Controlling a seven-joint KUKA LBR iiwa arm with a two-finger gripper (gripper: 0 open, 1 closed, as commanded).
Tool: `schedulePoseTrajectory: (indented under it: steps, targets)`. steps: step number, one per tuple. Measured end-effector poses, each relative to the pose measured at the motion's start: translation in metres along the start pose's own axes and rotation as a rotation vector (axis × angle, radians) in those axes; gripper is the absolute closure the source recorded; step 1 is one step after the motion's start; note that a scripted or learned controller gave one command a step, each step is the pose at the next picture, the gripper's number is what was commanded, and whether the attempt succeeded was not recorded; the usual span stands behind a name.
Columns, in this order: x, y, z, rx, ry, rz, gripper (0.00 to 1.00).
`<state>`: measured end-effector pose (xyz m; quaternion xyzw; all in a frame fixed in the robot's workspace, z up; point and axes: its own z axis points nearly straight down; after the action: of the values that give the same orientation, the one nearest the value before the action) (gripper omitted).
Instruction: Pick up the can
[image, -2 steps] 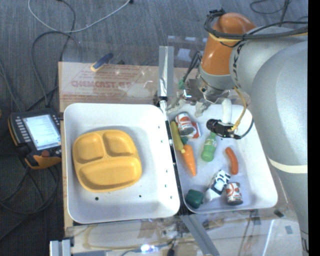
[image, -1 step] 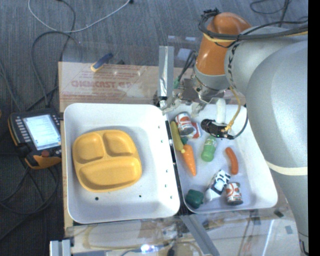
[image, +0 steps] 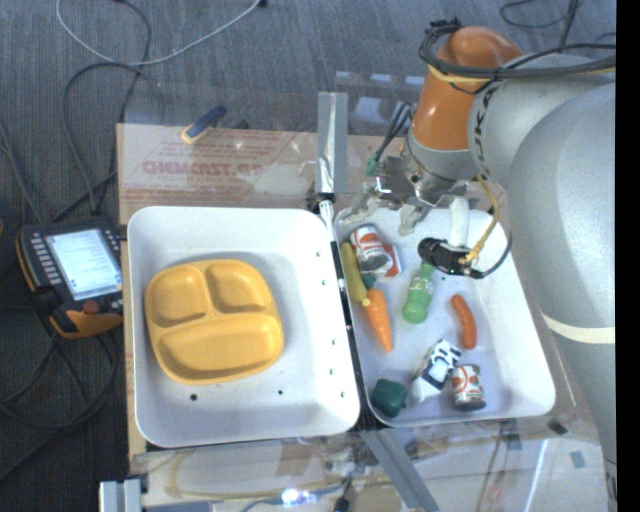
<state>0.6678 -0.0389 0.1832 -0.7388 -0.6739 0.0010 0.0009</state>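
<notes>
While my gripper (image: 392, 205) hung over the far edge of the right bin (image: 520, 300), the can (image: 372, 248) lay just below it, toward the near side and a touch left, close but not touching. My fingers stood apart with nothing between them. The can lay on its side, its long axis slanting from upper left to lower right, so I judged I would have to drop almost straight down and close across that axis. A second, smaller can (image: 466, 386) sat well away at the bin's near side, beyond the green bottle (image: 418, 297) and the carrot (image: 377, 318). I judged the one beneath me the nearer target.
</notes>
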Motion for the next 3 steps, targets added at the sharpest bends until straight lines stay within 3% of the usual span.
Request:
schedulePoseTrajectory:
  steps: [1,2,3]
  targets:
    - [0.013,-0.001,0.000,0.000,0.001,0.017,0.00]
    - [-0.057,0.005,0.065,0.000,-0.003,0.014,0.00]
    - [-0.054,0.012,0.086,-0.020,0.003,0.074,0.00]
